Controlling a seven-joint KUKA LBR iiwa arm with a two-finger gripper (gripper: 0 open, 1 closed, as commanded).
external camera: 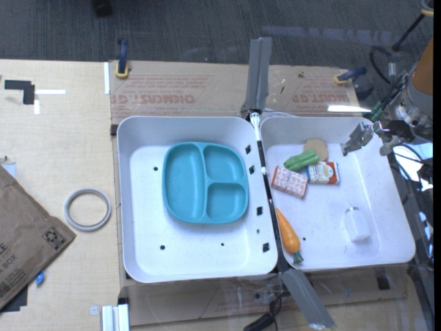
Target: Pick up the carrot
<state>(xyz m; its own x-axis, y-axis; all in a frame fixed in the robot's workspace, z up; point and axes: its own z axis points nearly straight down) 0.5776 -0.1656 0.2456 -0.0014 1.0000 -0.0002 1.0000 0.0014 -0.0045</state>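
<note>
The orange carrot [288, 234] with a green stem end lies in the right bin [386, 254], tight against its left wall near the front corner. My gripper [369, 142] hovers over the far right part of that bin, well away from the carrot, up and to the right of it. Its fingers stand open with nothing between them.
In the right bin lie a green pod [301, 160], a tan round piece [316, 147], a red-and-white packet [289, 181], a small carton [323, 173] and a white object [357, 224]. The left bin [138, 247] holds a teal divided plate [205, 183]. A tape roll [87, 207] rests on the bench.
</note>
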